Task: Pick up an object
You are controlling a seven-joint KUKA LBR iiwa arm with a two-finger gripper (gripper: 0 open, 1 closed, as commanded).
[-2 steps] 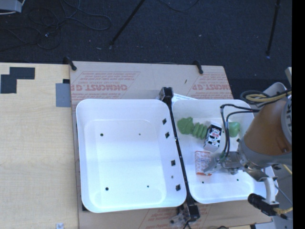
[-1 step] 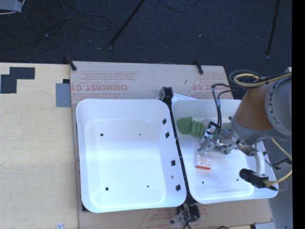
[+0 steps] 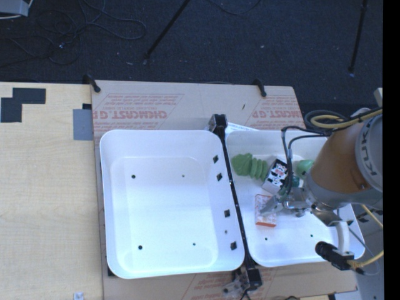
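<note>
Dark carpet with loose cables fills the top of the view, pale wood bench below it, with a cardboard sheet (image 3: 187, 108) lying under two white bins. Landmark: right bin (image 3: 294, 255). Left bin (image 3: 119, 167) sits just beside the right bin, touching along a black clipped seam. Inside the right bin, near its upper left part, lies a green ridged object (image 3: 250, 165). Just right of it, a small black-and-white box (image 3: 275, 172), tilted. A pale green item (image 3: 304, 166) peeks out beside that, partly hidden by the arm. Lower down, near the right bin's middle, a clear packet with red-orange print (image 3: 265, 211) lies flat. Arm (image 3: 340, 164) comes in over the right bin's right side. Gripper (image 3: 286, 200) hangs low over the bin floor, just beside the packet's right edge, possibly touching it; cannot tell how the gripper is set, view too blurry there.
</note>
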